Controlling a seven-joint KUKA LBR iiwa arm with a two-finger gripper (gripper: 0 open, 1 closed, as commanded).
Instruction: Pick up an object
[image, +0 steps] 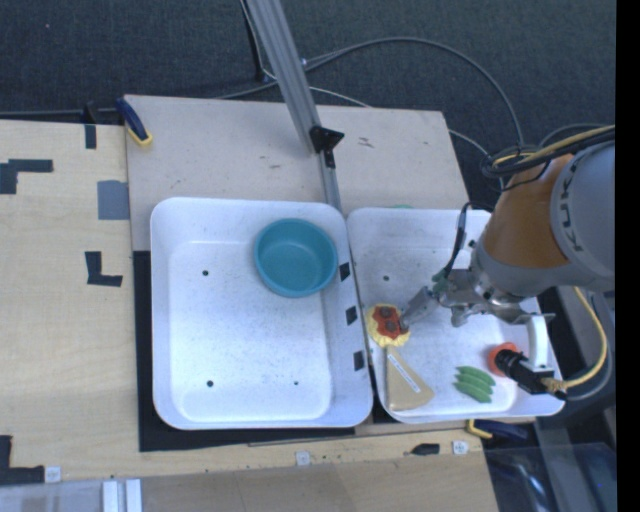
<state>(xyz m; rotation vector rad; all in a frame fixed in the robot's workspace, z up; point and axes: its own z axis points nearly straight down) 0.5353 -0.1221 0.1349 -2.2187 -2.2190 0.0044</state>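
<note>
In the right bin, a small red and yellow toy lies by the left wall. A tan wedge-shaped piece sits just below it, and a green pod-like piece lies near the front right corner. My gripper hangs low over the right bin, its tip just right of and above the red and yellow toy, very close to it. Nothing visibly sits in the gripper. The arm's wrist covers the bin's right side.
The left bin holds a blue bowl at its back right. A grey metal pole slants down to the ridge between the bins. A red-tipped fitting and cables hang beside the wrist.
</note>
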